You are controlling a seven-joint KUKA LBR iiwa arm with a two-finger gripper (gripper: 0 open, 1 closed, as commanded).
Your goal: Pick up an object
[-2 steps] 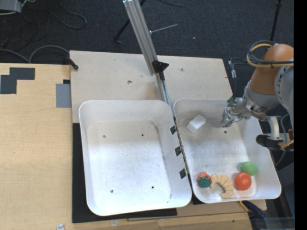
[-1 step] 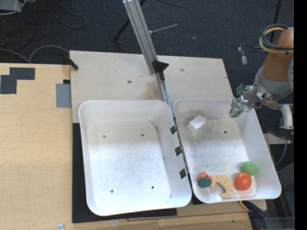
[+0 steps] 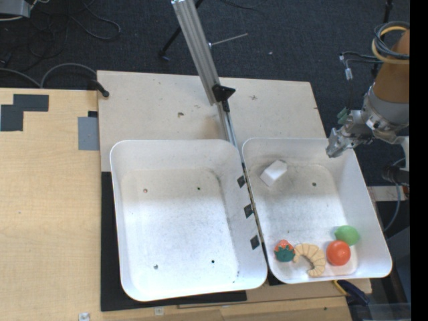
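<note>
Camera view: the gripper (image 3: 335, 144) hangs over the right bin's (image 3: 366, 199) far right rim; whether the jaws are wide or narrow I cannot tell. A white block (image 3: 273, 172) lies inside, well apart from it.

1. The arm (image 3: 391, 79) was cut off by the right edge, so only its wrist end showed.
2. The gripper (image 3: 336, 144) was too small and dim to tell how its fingers stood.
3. The green thing (image 3: 347, 233) sat partly hidden behind the orange ball (image 3: 339, 253).
4. The small red-and-green toy (image 3: 284, 251) was too small to make out.
5. The bench (image 3: 40, 199) ran off the left edge.
</note>
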